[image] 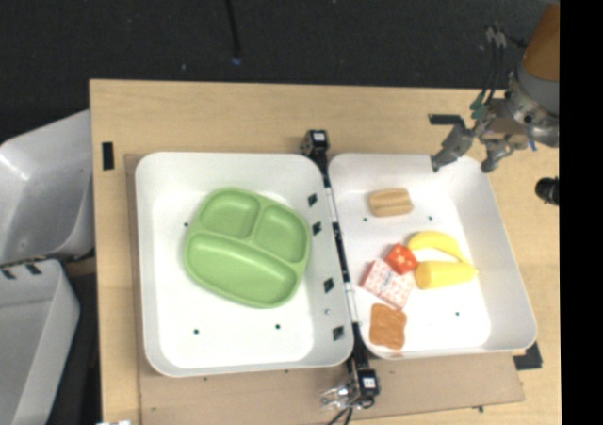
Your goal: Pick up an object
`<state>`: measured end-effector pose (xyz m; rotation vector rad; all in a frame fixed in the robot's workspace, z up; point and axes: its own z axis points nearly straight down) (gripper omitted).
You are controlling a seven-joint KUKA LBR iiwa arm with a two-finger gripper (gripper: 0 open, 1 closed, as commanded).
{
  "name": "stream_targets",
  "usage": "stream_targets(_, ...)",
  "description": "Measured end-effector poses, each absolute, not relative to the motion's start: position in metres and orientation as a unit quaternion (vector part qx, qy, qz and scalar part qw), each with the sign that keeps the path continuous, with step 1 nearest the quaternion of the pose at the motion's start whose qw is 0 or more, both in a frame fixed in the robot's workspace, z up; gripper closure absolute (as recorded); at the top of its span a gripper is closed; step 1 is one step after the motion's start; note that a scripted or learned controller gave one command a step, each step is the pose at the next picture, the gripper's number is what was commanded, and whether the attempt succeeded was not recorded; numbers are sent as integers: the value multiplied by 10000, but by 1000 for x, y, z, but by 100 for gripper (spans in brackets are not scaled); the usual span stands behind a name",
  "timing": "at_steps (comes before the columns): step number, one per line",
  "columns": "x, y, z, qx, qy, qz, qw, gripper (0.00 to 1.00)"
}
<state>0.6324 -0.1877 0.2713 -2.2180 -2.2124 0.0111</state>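
My gripper point(468, 155) hangs open above the back right corner of the right bin point(476, 187), its two dark fingers spread apart with nothing between them. In that bin lie a tan bread roll point(389, 202), a yellow banana point(435, 244), a yellow-orange piece point(445, 274), a small red tomato point(401, 259), a red-and-white patterned packet point(387, 284) and an orange-brown cracker point(387, 326). The roll is the nearest to the gripper, to its lower left.
The left bin point(160, 225) holds a green divided plate point(248, 246). A black-clipped divider point(334, 244) runs between the bins. The wooden bench edge point(283, 93) lies behind, and a white housing point(38, 187) stands at the far left.
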Motion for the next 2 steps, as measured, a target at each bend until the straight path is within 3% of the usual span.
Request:
stream_targets(1,634,-187,280,-7070,-7072,-6,-9,0)
stream_targets(2,642,-194,226,-7076,-7066,18,5,0)
